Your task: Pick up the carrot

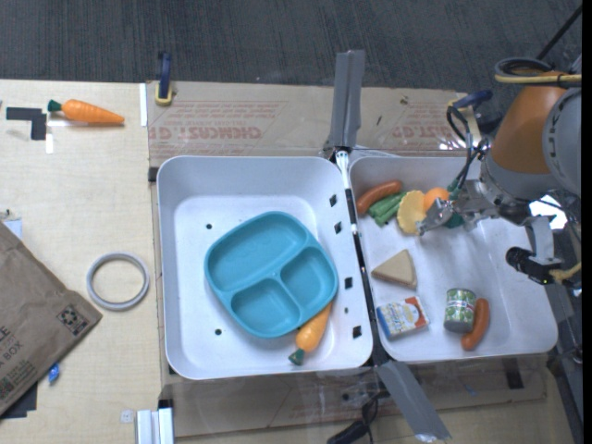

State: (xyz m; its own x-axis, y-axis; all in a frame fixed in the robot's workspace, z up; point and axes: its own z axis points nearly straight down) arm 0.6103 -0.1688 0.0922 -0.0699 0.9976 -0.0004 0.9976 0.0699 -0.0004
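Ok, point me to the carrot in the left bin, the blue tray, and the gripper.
carrot (312, 332), camera view, middle of its orange body, at the tray's lower right edge.
blue tray (270, 274), camera view, the ridge between its compartments.
gripper (431, 218), camera view, between its fingertips, over the right bin.

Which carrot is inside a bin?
The carrot in the left bin, wedged at the blue tray's lower right edge. The other carrot lies out on the bench, far left.
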